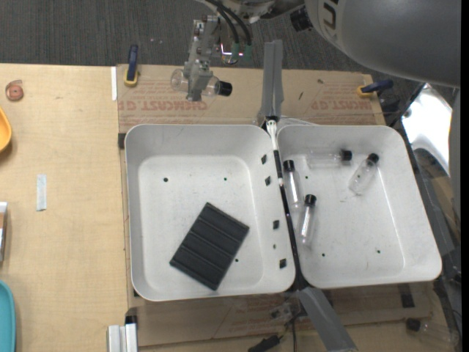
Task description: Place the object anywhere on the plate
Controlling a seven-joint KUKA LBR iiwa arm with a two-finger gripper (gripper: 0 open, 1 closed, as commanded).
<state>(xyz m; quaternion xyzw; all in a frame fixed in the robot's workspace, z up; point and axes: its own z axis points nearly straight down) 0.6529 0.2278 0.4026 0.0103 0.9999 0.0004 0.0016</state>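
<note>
A black ridged rectangular plate (210, 245) lies flat in the left bin (146, 152), toward its near side. My gripper (198, 86) hangs above the cardboard just beyond the left bin's far rim. It is shut on a clear vial with a black cap (217, 88), which lies crosswise between the fingers with the cap pointing right. The plate sits well below the gripper in the picture, apart from it.
The right bin (410, 196) holds several clear vials with black caps, such as one (306, 220) near the divider and another (363, 174) at the far right. A grey bar (272, 79) stands upright between the bins' far corners. A blue clamp (132, 61) grips the cardboard's far-left corner.
</note>
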